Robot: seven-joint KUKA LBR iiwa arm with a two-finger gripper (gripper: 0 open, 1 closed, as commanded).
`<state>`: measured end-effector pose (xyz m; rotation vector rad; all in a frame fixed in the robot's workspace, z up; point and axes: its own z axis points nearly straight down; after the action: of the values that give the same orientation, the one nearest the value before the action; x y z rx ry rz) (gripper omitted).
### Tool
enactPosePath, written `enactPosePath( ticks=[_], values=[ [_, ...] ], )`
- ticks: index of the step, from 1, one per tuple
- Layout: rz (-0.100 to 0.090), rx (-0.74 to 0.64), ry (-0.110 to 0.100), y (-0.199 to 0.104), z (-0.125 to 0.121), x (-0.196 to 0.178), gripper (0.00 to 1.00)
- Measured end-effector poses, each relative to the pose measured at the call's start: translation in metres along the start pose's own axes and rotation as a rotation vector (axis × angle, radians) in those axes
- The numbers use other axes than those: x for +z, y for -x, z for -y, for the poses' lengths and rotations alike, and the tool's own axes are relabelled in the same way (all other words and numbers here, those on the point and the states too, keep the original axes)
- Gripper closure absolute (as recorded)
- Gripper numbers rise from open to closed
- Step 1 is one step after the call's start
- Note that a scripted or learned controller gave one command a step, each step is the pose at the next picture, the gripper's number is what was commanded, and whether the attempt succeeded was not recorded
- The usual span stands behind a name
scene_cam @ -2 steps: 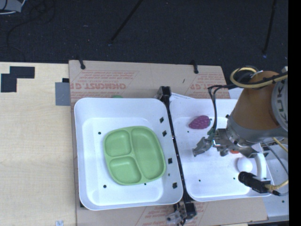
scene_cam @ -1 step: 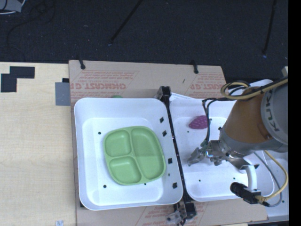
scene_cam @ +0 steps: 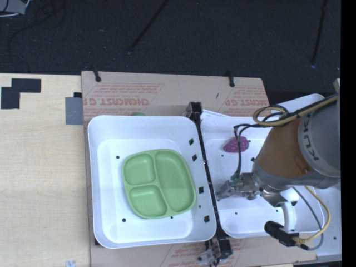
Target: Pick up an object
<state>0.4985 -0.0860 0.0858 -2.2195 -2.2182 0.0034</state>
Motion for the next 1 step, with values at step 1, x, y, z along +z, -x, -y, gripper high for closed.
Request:
enactPosePath(
  ticks=[1],
  values=[
    [0.000, 0.006, 0.001, 0.0016, -0.0007, -0.0126, 1.00]
  ],
)
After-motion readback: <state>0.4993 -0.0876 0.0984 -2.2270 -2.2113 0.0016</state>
